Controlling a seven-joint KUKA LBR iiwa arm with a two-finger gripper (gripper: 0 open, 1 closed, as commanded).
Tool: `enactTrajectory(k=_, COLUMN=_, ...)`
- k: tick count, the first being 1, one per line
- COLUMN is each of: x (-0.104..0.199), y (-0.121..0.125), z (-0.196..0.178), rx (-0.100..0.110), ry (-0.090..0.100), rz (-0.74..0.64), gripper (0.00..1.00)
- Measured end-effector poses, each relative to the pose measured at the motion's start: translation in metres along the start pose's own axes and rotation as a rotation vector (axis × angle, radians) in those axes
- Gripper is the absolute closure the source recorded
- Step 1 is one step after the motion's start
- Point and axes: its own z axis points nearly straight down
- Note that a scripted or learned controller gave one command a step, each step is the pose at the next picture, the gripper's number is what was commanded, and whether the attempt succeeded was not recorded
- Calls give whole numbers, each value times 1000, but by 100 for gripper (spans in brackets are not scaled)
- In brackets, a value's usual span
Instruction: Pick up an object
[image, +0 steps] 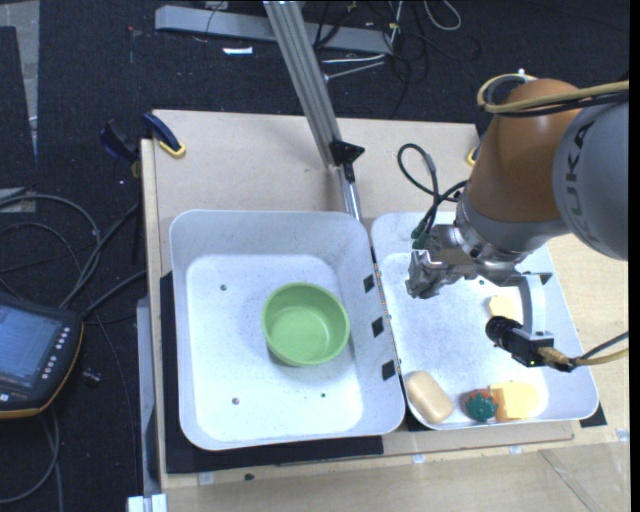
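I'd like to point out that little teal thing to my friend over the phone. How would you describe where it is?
Look at the right-hand white bin, the one under the arm. Along its near edge three small things lie in a row: a tan oval, then the teal lump, then a yellow block. It is the middle one, the smallest and the only blue-green piece.

Bowl (306, 324) in left bin (200, 260), right of pendant (30, 355).

Arm (530, 150) bent, hand (424, 276) lowered
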Motion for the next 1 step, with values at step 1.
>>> enactTrajectory(k=1, x=58, y=-17, z=1, rx=0, ry=0, rz=-1, gripper=100)
